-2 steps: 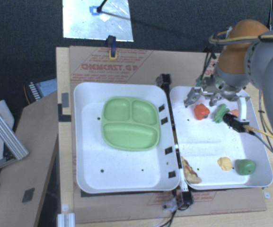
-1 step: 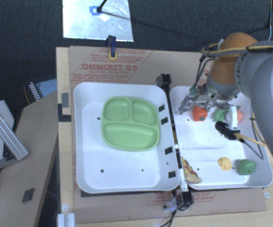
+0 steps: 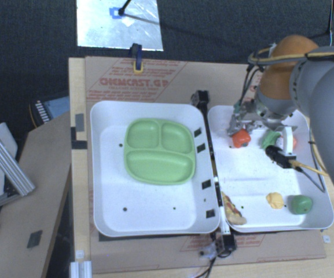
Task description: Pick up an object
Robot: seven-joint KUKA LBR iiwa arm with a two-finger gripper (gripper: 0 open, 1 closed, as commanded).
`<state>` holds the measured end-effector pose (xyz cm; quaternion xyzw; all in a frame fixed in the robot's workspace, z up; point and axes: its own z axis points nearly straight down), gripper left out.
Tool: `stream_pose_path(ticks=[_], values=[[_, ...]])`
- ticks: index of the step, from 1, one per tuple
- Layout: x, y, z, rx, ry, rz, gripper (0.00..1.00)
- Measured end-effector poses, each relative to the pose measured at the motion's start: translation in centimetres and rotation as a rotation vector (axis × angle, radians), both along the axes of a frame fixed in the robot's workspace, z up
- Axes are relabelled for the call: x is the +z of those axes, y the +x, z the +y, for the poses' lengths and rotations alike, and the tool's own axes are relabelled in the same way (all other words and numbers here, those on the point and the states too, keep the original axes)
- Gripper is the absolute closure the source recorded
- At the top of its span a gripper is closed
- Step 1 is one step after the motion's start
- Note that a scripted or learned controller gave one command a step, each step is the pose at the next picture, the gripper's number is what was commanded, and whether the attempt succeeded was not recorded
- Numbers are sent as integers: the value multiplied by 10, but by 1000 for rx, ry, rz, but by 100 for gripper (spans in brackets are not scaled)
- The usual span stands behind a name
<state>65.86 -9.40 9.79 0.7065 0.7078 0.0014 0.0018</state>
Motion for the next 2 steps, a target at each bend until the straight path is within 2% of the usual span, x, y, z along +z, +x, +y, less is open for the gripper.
stream_pose_path(ticks=[1,2], values=[[65,-1,1,1,0,-3,100],[112,0,1,2,0,-2,100]])
